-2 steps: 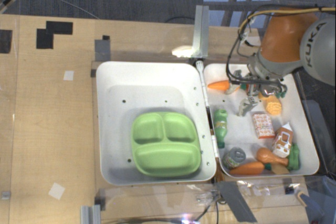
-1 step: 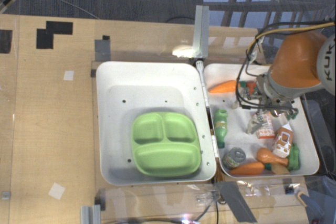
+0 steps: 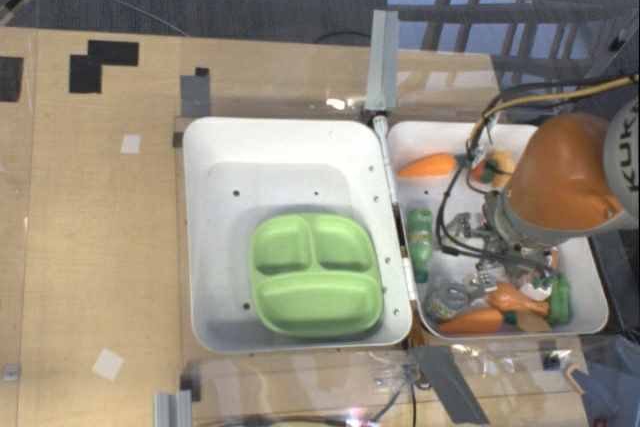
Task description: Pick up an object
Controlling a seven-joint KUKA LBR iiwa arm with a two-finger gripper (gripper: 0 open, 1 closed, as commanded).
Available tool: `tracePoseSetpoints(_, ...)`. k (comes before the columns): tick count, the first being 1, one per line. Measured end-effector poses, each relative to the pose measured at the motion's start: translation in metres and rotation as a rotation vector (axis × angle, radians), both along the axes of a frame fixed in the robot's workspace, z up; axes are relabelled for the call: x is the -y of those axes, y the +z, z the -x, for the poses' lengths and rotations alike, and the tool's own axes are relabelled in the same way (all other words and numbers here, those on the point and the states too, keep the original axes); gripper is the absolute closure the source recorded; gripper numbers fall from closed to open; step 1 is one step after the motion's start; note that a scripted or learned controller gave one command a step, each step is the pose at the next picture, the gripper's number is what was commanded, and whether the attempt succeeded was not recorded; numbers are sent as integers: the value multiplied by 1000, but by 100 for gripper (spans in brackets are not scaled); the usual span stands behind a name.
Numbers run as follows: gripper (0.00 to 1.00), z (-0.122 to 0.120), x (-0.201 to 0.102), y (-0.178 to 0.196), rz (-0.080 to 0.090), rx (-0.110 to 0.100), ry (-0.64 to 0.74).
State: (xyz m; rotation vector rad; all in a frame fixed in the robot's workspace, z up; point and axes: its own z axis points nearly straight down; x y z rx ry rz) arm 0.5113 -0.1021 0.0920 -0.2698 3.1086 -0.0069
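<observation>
My gripper [image 3: 508, 267] reaches down into the right bin [image 3: 597, 267], under the arm's orange band [image 3: 562, 173]. It hangs just over a cluster of toy food at the bin's front: an orange carrot-like piece [image 3: 470, 321], another orange piece [image 3: 512, 296] and a green item [image 3: 559, 299]. Nothing can be seen held. A second carrot [image 3: 428, 166] lies at the back of the bin, and a green bottle [image 3: 419, 242] lies along its left wall.
The left bin [image 3: 215, 175] holds a green divided plate [image 3: 315, 273] towards its front. A metal post [image 3: 382, 60] stands behind the wall shared by the bins. Black cables [image 3: 462, 200] loop down from the wrist. A round metal piece [image 3: 447, 297] lies near the front carrot.
</observation>
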Motion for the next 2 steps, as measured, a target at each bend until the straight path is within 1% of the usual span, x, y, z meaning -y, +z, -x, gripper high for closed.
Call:
tracePoseSetpoints(1, 0, -68, -10, -2, -2, -3, -35)
tracePoseSetpoints(2, 0, -148, 7, -3, -10, -55, -57)
